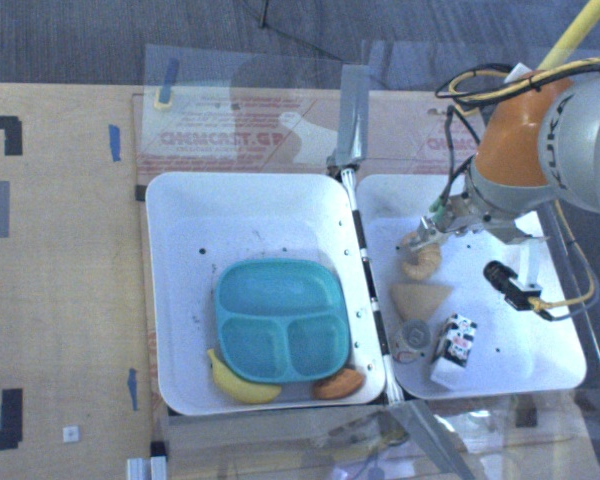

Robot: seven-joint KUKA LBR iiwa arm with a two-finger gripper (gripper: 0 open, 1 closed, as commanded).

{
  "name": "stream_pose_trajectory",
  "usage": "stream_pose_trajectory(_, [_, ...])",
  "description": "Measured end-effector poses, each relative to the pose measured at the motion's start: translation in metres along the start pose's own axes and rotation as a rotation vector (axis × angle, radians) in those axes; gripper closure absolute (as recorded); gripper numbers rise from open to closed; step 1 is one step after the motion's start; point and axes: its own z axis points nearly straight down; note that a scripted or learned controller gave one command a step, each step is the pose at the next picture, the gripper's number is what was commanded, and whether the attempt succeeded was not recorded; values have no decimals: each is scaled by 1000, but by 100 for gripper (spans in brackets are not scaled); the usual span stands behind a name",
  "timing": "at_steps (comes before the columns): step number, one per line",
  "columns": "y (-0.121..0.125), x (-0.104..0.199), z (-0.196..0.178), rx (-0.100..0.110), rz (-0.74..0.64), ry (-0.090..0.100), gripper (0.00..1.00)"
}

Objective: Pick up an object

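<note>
My gripper [423,236] reaches down into the right bin [560,363] near its upper left part. Directly below the fingertips lies a tan, rounded bread-like piece [421,262], touching or almost touching them. A beige cone-shaped piece [422,298] lies just below that. Lower in the same bin sit a small grey round object [413,337] and a white carton with a dark printed end [453,349]. I cannot see anything clearly between the fingers.
The left bin [180,218] holds a teal divided tray [281,319], a yellow banana [240,382] at its lower left edge and an orange carrot-like piece [339,384] at its lower right. The arm's orange band and grey body cover the right bin's upper right.
</note>
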Motion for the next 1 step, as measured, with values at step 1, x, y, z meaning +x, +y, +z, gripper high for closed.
stream_pose_trajectory(1, [66, 86, -83, 17, 52, 3, 100])
